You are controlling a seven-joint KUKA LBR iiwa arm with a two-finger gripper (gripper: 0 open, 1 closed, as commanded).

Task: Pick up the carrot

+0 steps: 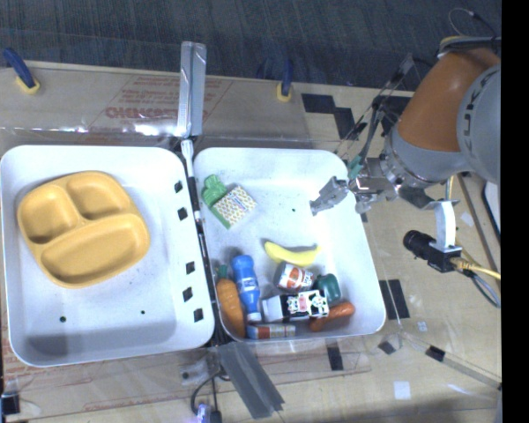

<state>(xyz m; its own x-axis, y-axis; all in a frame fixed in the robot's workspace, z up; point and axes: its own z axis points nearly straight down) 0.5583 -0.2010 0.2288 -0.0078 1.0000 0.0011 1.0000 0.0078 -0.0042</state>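
The carrot (230,306) is an orange, tapered piece lying along the left wall of the right bin (273,161), at its near corner, pressed against a blue bottle (246,285). My gripper (346,196) hovers over the right bin's far right side, well up and to the right of the carrot. It is open, with nothing between its fingers. The grey arm with its orange band (441,104) reaches in from the right.
The right bin's near end is crowded: a banana (292,252), a red can (293,278), a black-and-white carton (305,305), a reddish-orange sausage-like piece (334,315) and a green-and-patterned packet (229,203) farther back. A yellow divided plate (81,227) sits in the left bin (97,333).
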